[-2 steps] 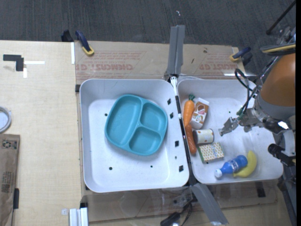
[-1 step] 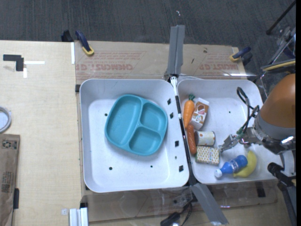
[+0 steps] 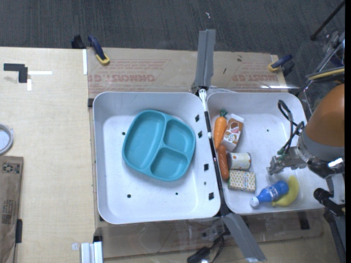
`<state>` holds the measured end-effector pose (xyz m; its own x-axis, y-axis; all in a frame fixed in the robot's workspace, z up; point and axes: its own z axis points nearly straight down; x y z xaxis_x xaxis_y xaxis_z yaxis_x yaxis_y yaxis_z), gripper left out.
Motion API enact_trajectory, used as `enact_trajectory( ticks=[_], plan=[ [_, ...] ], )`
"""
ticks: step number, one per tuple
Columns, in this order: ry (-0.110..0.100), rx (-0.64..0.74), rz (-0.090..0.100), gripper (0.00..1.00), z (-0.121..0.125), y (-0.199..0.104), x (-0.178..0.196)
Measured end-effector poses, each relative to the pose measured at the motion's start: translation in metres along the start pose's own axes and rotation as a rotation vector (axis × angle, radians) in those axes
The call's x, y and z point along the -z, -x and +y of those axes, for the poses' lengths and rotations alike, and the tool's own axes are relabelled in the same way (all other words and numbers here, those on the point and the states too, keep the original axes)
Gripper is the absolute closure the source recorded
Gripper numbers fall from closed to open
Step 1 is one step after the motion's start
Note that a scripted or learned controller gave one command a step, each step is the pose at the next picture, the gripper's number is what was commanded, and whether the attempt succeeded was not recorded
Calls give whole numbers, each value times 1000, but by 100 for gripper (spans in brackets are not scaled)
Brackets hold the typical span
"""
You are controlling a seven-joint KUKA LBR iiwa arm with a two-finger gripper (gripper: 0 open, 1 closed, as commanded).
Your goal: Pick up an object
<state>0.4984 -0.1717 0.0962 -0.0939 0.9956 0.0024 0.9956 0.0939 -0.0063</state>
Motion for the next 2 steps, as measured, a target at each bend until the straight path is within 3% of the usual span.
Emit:
enact_trajectory(
  ticks=[1,2],
  plan=[
    [0,0,0,0,0,0,0],
    [1,-2,-1,0,-18,-43,-8]
  ],
)
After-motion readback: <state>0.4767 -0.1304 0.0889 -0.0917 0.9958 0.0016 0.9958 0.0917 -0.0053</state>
